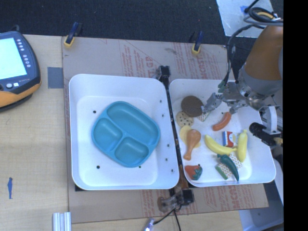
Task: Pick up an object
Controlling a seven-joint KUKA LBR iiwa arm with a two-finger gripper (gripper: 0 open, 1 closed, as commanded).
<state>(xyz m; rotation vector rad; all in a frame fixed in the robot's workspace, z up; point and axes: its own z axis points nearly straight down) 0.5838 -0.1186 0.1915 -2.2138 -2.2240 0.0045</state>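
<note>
Presently listed, left bin (77, 129): one blue divided plate (125, 134), lying flat near the middle, all three compartments in view.

Right bin (269, 170), toy food:
- brown disc (192, 106) at the far left corner, partly overlapping a pale dotted cracker (184, 119) beside it;
- drumstick (191, 141) along the left wall;
- red-orange sausage (222, 121) near the centre, tilted;
- banana (218, 146) and a yellow corn-like piece (242, 146), with a small red-white-blue item (229, 138) between them, too small to identify;
- red-and-green piece (193, 171) at the near left corner, shape unclear;
- green-and-white striped item (227, 167) at the near edge, overlapping pieces hard to separate.

Gripper (210, 109): over the far part of the right bin, just beside the brown disc, tips blurred against the white floor. Whether it is released or clenched cannot be told; nothing visibly held. Arm (262, 57) cut off at the right.
</note>
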